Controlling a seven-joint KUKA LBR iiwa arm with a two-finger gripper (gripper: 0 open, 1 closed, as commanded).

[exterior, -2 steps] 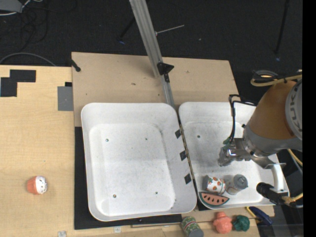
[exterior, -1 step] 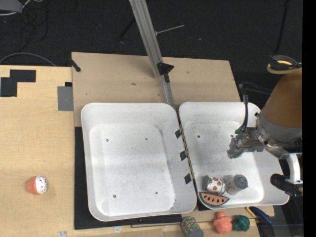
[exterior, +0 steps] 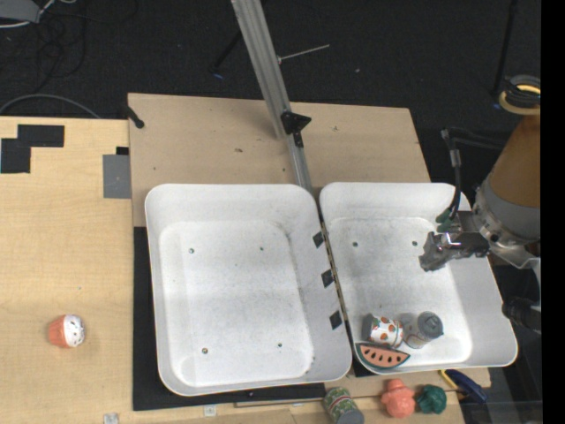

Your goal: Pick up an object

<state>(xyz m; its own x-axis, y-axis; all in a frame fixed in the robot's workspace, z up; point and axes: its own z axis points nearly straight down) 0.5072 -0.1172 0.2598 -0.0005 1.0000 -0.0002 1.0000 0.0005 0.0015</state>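
Wooden bench [exterior: 53, 254], white bins [exterior: 229, 281], dark floor [exterior: 132, 34]

The scene is seen from a single fixed camera, set high above the bench [exterior: 221, 140] and aimed downward at a slant — the far edge of the bench lies toward the top of the frame, the near edge toward the bottom. Both bins are taken in whole: the left bin [exterior: 168, 210] is placed near the middle, the right bin [exterior: 388, 197] toward the right side. A moderate distance is kept, so that dark floor beyond the bench and a pale table [exterior: 53, 237] at the left are also included. The arm [exterior: 521, 175] is caught at the right margin — cut off by the frame.
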